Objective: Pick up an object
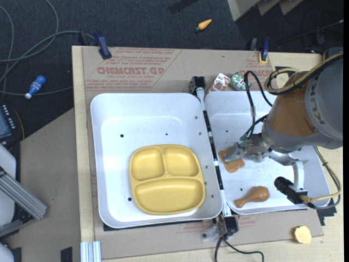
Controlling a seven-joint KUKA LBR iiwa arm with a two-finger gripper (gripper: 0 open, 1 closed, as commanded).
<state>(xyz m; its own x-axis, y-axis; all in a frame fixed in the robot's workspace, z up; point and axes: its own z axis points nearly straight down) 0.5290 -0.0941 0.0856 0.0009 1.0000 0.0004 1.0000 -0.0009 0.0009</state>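
While the yellow divided plate point(166, 179) filled the left bin point(109, 119), the pincer point(240, 153) hung low in the right bin point(229, 111), touching an orange-brown piece point(232, 160); grip unclear. Drumstick point(252, 196) lay nearer.

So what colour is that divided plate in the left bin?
Yellow; the divided plate shows plainly in the camera view.
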